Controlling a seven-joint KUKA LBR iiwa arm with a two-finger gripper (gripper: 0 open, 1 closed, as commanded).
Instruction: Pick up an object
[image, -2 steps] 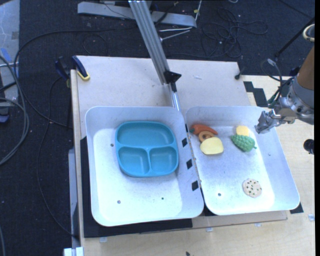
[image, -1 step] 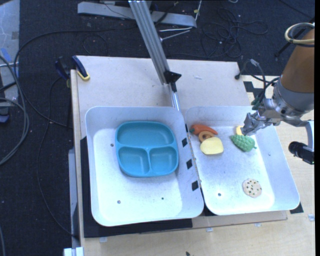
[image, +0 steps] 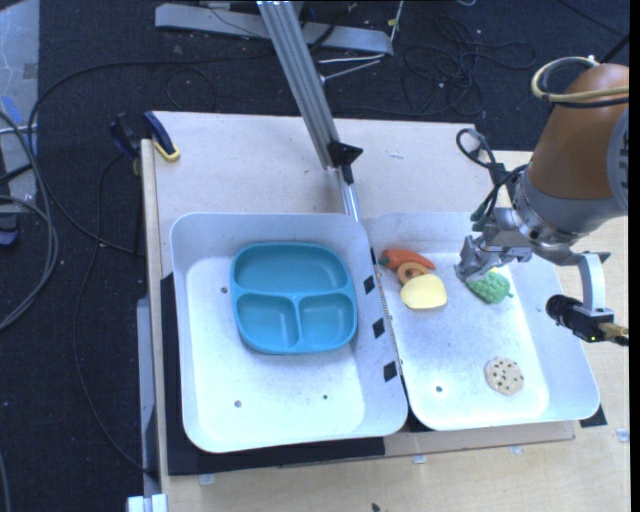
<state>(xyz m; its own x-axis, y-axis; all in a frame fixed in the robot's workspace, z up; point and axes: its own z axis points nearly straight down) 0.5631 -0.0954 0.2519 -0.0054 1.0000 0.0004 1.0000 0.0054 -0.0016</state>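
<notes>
**Green toy under the gripper**

The green toy (image: 492, 288) lies in the right bin (image: 560, 385), touching the gripper (image: 478, 264) poised over its upper left edge. Whether the fingers are open or closed, I cannot tell. Left of the green toy sit a yellow piece (image: 423, 292) and an orange carrot (image: 408, 263); a cookie (image: 504, 376) lies below. The left bin (image: 200, 330) holds a blue tray (image: 294, 297).

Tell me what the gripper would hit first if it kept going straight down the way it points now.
Most likely the green broccoli-like toy in the right bin: the gripper hangs right at its upper left edge. Depth is unclear from this slanted view, so it might graze past onto the bin floor.
</notes>
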